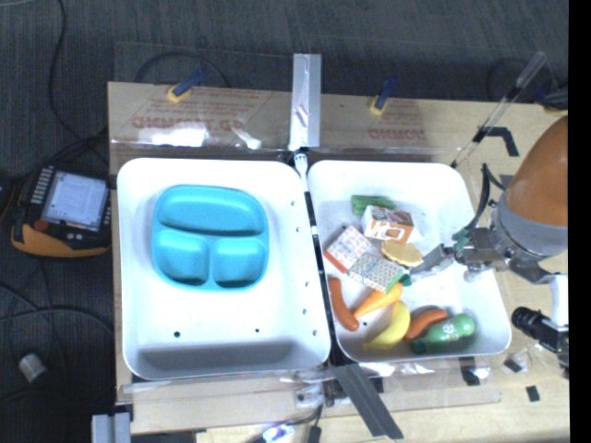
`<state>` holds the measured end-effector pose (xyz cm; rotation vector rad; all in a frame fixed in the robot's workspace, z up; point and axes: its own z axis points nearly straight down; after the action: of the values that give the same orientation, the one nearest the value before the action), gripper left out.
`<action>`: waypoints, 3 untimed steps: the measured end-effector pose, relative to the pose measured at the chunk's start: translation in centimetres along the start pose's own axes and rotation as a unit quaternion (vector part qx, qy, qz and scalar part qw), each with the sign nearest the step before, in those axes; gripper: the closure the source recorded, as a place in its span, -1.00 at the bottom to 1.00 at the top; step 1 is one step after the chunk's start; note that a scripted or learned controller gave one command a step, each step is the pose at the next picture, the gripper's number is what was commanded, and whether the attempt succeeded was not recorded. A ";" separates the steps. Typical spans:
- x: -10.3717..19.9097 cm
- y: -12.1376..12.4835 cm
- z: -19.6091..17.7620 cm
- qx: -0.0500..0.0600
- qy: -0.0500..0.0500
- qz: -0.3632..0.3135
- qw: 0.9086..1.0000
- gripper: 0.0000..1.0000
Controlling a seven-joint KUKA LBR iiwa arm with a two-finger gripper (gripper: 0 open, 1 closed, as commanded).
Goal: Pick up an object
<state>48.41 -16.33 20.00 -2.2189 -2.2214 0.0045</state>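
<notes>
The bench (517, 123) carries two white bins side by side. The left bin (138, 275) holds a blue divided tray (211, 235), lying toward twelve o'clock of that bin.

The right bin (434, 178) holds all the loose items, so the thing to be picked must come from here. The arm (545, 192) comes in from three o'clock, its orange band above the grey wrist at the bin's three o'clock rim.

The gripper (427, 258) reaches toward the bin's centre, its tip just beside or touching a round cookie (403, 253). The tip is too small and blurred to judge the jaws, so I cannot tell whether anything is pinched.

Around the cookie: an orange and white carton (388, 221) at twelve o'clock, a green vegetable (371, 203) beyond it, and two patterned packets (349, 247) at nine o'clock. A carrot (380, 300) lies at six o'clock, with a banana (393, 326), a sausage (342, 308), a red pepper (427, 319) and a green cucumber (445, 332) along the bin's six o'clock edge.

By my reading, the reach into the bin is done; nothing is visibly lifted. A firm grasp and the raise remain.
</notes>
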 end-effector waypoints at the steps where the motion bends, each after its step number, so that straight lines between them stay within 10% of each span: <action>1: 4.3 0.4 11.1 -0.006 0.001 -0.099 0.995 -1.00; 2: 4.3 0.5 10.0 -0.009 0.000 -0.098 0.995 1.00; 3: 1.8 5.3 2.0 0.000 -0.001 -0.030 1.000 1.00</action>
<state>53.72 -14.49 17.97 -2.1520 -2.2888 0.0057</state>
